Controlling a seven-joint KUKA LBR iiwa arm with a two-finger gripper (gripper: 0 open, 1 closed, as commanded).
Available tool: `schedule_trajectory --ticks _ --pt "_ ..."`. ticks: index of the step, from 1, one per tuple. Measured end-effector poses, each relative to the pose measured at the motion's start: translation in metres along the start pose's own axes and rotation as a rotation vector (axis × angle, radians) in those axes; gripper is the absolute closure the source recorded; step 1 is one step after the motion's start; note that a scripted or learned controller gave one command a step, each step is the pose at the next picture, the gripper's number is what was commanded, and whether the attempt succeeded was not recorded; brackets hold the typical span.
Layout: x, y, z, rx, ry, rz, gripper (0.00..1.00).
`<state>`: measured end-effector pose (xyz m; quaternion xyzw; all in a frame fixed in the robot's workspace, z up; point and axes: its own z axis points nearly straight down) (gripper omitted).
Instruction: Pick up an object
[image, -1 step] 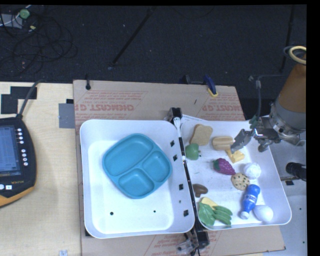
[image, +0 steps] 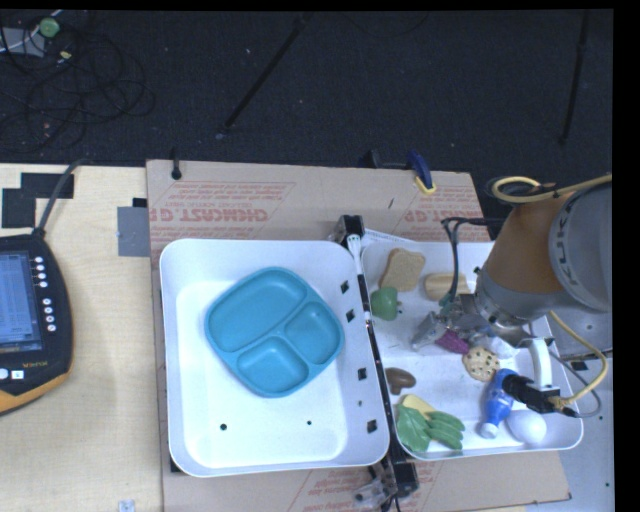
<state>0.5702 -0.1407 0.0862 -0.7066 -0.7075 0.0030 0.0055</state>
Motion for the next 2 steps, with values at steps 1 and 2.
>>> schedule_trajectory --ticks 1,2 --pt "-0.003 0.002 -0.019 -0.007 -0.002 0.006 1.00" --pt "0.079 0.005 -0.106 -0.016 -0.001 -0.007 1.00"
